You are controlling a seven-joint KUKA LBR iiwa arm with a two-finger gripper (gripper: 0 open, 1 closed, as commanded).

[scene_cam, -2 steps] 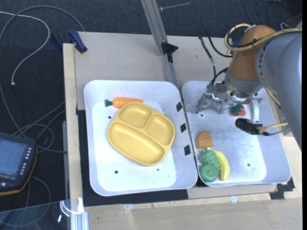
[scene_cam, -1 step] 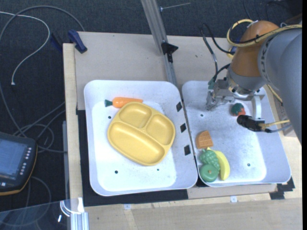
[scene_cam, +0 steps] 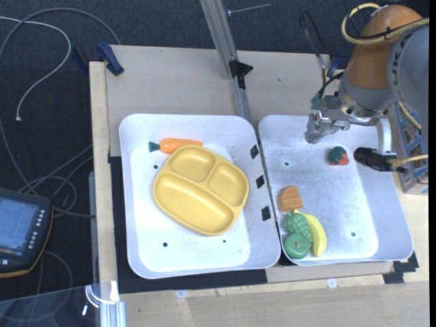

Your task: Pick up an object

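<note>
1. The camera view looks down on two shallow white bins side by side on a wooden bench (scene_cam: pixel 170 73).
2. The left white bin (scene_cam: pixel 136 251) holds a big yellow plastic tray with three sections (scene_cam: pixel 201 189). The tray sits in the middle of the bin.
3. A small orange toy carrot with a green top (scene_cam: pixel 176 144) lies at the far edge of the yellow tray, just touching it.
4. The right white bin (scene_cam: pixel 371 210) holds the small toys.
5. A little red and green toy, round like a strawberry (scene_cam: pixel 338 157), sits in the far part of the right bin.
6. A brown toy waffle piece (scene_cam: pixel 290 198) lies near the left wall of the right bin.
7. A green bumpy toy (scene_cam: pixel 297 236) and a yellow toy banana (scene_cam: pixel 315 234) lie together in the near left corner of that bin, touching each other, just nearer than the waffle piece.
8. The grey arm with the orange band (scene_cam: pixel 375 53) comes in from the right.
9. Its gripper (scene_cam: pixel 317 133) hangs over the far part of the right bin, a little to the left of the red and green toy and not touching it. I cannot tell how the gripper is set, and I see nothing in it.
</note>
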